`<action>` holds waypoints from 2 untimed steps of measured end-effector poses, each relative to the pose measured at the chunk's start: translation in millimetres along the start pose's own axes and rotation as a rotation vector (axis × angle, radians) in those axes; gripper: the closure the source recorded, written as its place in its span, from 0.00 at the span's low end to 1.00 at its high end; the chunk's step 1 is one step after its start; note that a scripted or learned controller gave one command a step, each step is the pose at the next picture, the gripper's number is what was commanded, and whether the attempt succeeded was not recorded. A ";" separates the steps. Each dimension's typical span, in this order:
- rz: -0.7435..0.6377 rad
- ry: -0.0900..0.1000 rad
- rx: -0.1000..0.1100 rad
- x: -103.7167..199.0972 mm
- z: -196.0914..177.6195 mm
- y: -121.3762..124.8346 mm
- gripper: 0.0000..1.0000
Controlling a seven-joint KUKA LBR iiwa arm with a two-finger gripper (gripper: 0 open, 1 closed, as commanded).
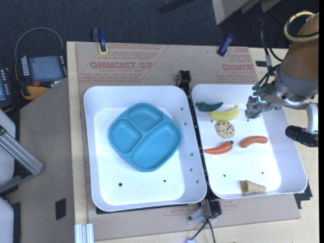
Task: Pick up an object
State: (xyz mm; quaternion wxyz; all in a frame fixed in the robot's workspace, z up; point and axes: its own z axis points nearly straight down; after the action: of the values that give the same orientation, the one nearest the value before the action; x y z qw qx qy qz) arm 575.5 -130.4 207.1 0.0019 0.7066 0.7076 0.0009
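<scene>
The right bin (283,161) holds several small toy foods: a dark green pepper (209,106), a yellow banana (225,114), a round cookie (224,129), an orange carrot (218,148), a sausage (252,142) and a tan cone-shaped piece (252,187) near the front. My gripper (256,107) hangs over the bin's back right part, just right of the banana and above the sausage. Nothing shows between its fingers.
The left bin (101,176) carries a blue divided plate (146,136) in its middle. A black clamp (183,78) sits at the back between the bins. The arm's orange band (304,49) and grey body rise at the right edge.
</scene>
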 end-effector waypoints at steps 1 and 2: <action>-0.004 0.004 0.006 51.7 1.7 -3.5 1.00; -0.004 0.004 0.006 103.4 -12.8 -21.1 1.00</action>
State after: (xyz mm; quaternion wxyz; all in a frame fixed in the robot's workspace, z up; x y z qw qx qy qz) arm 554.2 -27.0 219.7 -0.0016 0.7050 0.7092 0.0004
